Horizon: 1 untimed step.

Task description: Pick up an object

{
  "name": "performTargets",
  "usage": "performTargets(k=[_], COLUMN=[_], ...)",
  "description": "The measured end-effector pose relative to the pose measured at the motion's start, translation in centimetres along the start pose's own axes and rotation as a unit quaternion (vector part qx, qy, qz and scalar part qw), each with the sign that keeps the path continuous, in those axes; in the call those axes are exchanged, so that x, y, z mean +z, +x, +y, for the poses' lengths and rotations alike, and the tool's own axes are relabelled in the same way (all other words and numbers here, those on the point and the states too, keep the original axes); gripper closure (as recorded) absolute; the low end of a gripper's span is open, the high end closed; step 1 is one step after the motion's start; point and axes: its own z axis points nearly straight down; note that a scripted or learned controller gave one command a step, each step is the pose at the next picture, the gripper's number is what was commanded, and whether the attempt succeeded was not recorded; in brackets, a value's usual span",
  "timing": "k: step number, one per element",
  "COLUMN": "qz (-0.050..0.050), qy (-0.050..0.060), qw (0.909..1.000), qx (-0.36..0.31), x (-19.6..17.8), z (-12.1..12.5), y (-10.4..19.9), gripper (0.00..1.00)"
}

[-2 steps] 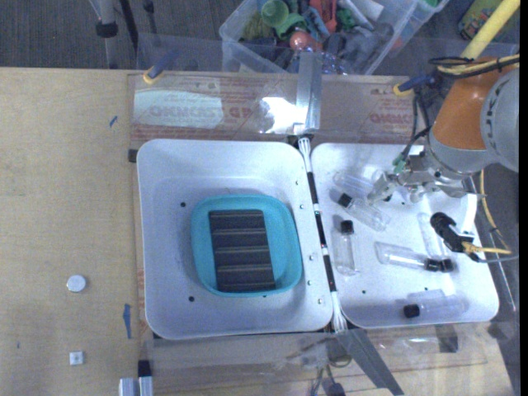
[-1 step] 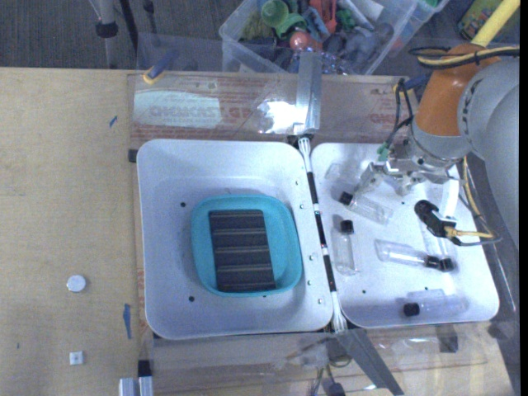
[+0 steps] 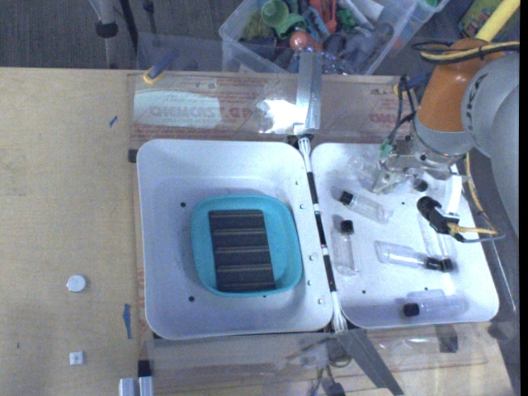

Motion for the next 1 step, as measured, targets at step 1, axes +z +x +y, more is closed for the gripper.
performTargets(k=[1], qz=[0.0], qy=[0.0], qw=[1.0], qx=[0.0], x=[0.0], z=[0.01], y=[0.03], gripper=[0.0])
